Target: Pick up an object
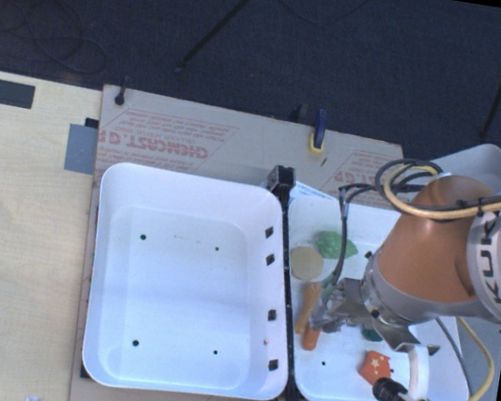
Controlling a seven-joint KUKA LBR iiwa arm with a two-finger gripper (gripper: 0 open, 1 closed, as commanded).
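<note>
- An orange carrot-like stick [309,315] is seen lying lengthwise in the right bin [333,390], just right of the divider between the bins, at the lower centre-right of the frame.
- It is judged to be light, stiff and smooth, probably a plastic toy; a hold across its narrow width near the middle is suggested, since a grip at a tapered end could slip.
- The gripper [331,315] is placed just beside the stick's right flank, seemingly touching it; whether its fingers are parted or closed cannot be told, as they are masked by the wrist and cabling.
- A pale round disc [305,264] is found touching the stick's upper end, and a green lumpy piece [330,245] lies just above that.
- A red-orange block [376,365] and a small dark green item [370,335] are seen to the lower right, partly under the arm.
- The left bin [109,247] occupies the frame's centre.
- Crowding by the disc and the bin wall is judged a risk for finger clearance.
</note>
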